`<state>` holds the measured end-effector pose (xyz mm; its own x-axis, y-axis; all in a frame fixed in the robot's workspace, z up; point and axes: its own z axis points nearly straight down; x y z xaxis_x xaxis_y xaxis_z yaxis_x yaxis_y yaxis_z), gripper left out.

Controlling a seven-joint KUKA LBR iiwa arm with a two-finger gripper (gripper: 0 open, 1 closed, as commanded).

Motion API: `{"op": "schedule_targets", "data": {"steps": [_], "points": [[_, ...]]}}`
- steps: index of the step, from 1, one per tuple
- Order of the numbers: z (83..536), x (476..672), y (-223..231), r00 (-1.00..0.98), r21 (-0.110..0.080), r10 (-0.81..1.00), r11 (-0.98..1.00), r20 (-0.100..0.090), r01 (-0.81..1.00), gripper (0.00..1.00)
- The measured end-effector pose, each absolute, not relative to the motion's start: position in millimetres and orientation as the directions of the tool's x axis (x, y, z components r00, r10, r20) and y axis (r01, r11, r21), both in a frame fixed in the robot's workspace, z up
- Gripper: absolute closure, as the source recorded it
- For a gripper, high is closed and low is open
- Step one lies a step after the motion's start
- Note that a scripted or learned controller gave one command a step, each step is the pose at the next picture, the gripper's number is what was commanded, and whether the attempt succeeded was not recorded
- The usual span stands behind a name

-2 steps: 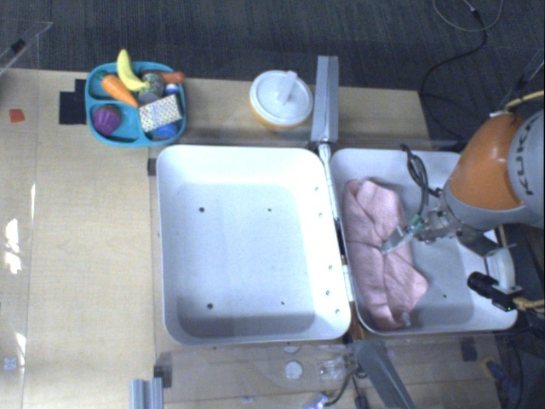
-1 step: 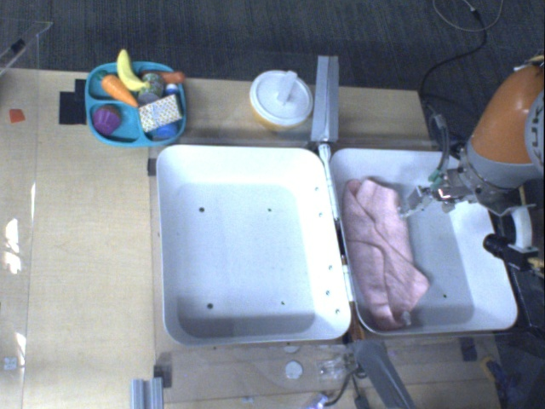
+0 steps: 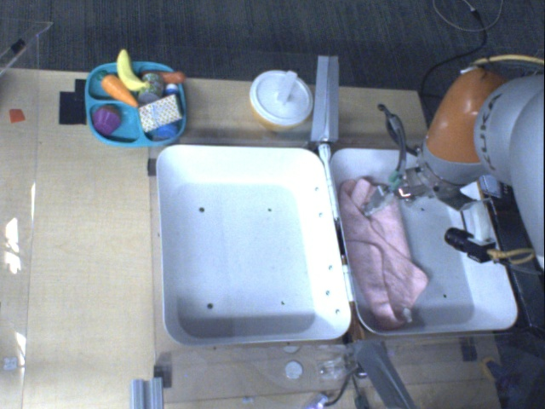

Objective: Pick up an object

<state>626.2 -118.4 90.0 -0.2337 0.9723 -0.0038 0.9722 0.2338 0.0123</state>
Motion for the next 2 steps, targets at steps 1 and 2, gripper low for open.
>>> {"op": "schedule_targets", "data": {"steps": [1,2], "points": [[90,620.5,-113,-0.267,0.014,0.964,0.267,-0.006,0.964,0.00],[104,623.8,-111,-0.271,0.023,0.963,0.271,-0.008,0.962,1.00]]}}
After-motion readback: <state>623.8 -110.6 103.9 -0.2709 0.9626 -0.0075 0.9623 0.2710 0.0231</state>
